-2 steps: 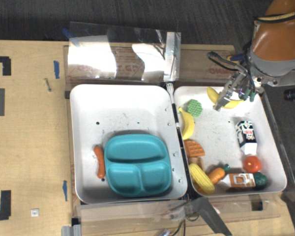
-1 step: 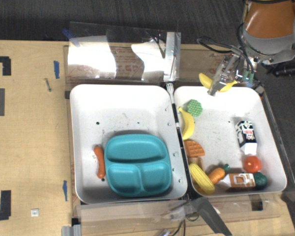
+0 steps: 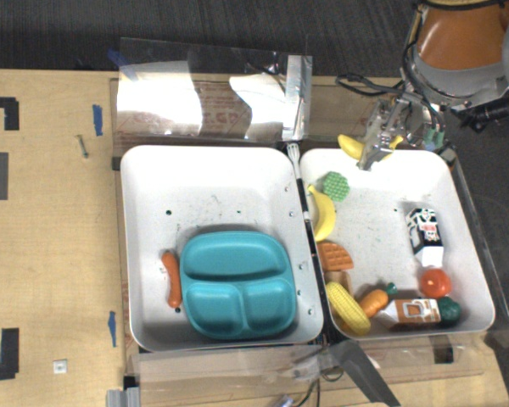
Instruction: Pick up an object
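Tray (image 3: 237, 291) in left bin (image 3: 153, 176), sausage (image 3: 173, 279) left of it, corn (image 3: 347, 307) in right bin (image 3: 471, 227)

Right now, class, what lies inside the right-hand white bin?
In the right bin: a green ball, banana, waffle, corn, carrot, tomato, a cow-print bottle and a carton. Anything beneath them is hidden.

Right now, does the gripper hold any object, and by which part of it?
It cannot be told. The gripper hangs at the far rim of the right bin, beside a small yellow object, and no object is seen clearly in its hold.
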